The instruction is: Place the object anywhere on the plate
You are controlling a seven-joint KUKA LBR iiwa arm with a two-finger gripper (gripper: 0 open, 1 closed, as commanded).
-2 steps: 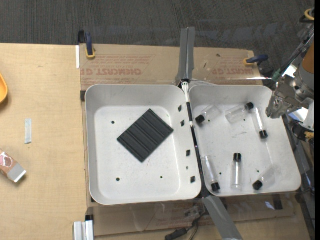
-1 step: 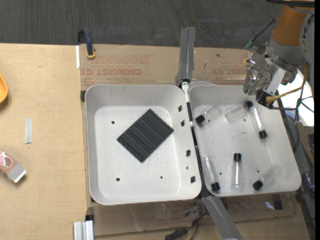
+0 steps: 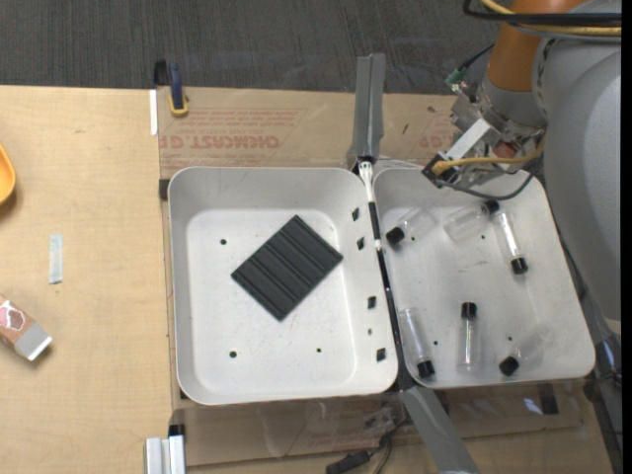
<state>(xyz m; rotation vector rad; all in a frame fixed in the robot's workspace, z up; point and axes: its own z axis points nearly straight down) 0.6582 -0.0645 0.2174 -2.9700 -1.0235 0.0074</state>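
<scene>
The arm [image 3: 578, 107] reaches in from the right, its wrist hanging over the far edge of the right bin [image 3: 553, 265]. Whether the jaws are wide or narrow cannot be told from here, and nothing is seen held in them. The task's things lie well apart: several clear vials with black caps are scattered in the right bin, while the dark ribbed plate [image 3: 286, 267] lies flat, turned cornerwise, in the middle of the left bin [image 3: 188, 265]. Nothing rests on the plate, so the step in hand is judged to be the pick.

To do it well, the arm should choose a vial with free room on both sides. The far vial [image 3: 511, 237] or the middle vial [image 3: 467, 326] looks easier than the near vial [image 3: 416, 339], which lies just beside the dividing wall. (Clear round tubes are likely to roll and slip.) The jaws should close across the tube near its middle, not along it, and lift straight up before crossing the divider. The plate is broad — a low release near its centre should keep the vial from rolling off.
</scene>
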